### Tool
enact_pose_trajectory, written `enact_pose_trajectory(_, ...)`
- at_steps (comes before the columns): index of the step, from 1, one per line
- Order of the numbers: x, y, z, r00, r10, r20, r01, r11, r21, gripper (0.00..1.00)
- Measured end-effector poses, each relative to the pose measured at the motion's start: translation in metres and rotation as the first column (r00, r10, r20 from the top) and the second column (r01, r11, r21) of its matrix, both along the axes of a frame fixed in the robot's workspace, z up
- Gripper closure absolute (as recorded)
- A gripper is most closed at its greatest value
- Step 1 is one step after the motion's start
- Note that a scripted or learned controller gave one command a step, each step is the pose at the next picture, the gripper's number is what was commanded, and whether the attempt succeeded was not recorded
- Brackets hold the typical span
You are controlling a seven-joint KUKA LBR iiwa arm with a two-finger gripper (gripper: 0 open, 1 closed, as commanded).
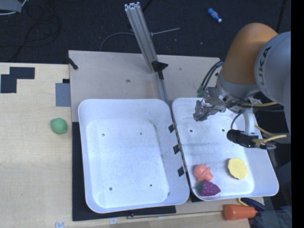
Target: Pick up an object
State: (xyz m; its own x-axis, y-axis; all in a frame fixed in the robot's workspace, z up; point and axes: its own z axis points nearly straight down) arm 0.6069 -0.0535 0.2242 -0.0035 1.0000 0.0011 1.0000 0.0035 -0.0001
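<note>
The right bin point(213, 141) holds three toys along its near side: a pink-orange piece point(203, 172), a purple bunch of grapes point(209, 189) just in front of it, and a yellow round piece point(237, 168) further right. My gripper point(201, 113) hangs over the far part of the right bin, well away from all three toys, under the grey arm with its orange band point(247, 46). No object is seen between its tips.
The left bin point(126, 151) lies beside the right one, joined by black clips. A green ball point(59, 126) rests on the wooden bench to the left. An orange carrot-like toy point(239, 212) lies outside the right bin's near edge. A metal rail point(145, 37) slants across the back.
</note>
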Motion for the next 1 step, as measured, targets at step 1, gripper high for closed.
enact_pose_trajectory(1, 0.0106, 0.0426, 0.0075, 1.0, -0.001, 0.0, 0.001, 1.0, 0.0, 1.0)
